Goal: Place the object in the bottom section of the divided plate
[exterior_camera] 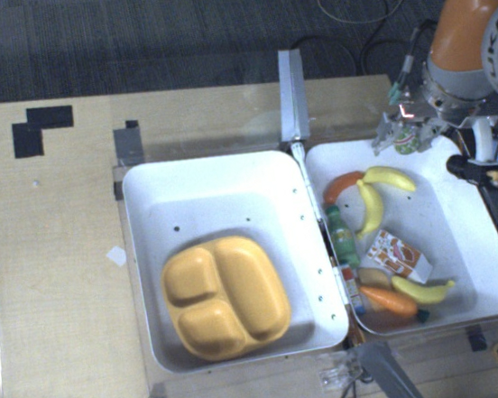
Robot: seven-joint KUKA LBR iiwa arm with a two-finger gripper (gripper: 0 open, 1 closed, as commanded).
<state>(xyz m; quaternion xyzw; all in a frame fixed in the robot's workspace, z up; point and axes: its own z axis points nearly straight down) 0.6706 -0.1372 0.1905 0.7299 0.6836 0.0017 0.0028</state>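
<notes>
The arm's orange band (471, 5) looms at the upper right, its gripper (404, 132) over the right bin's (472, 237) far rim; whether the claw is apart or clamped cannot be told. The divided plate (227, 295), matte yellow, rounded, with three hollows, lies in the left bin (185, 193). Bananas (372, 200) lie in the right bin

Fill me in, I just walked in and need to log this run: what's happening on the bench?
The arm's gripper hovers over the top edge of the right bin, which holds bananas, a carrot, a small carton and a bottle. The yellow divided plate sits in the left bin with nothing on it.
</notes>
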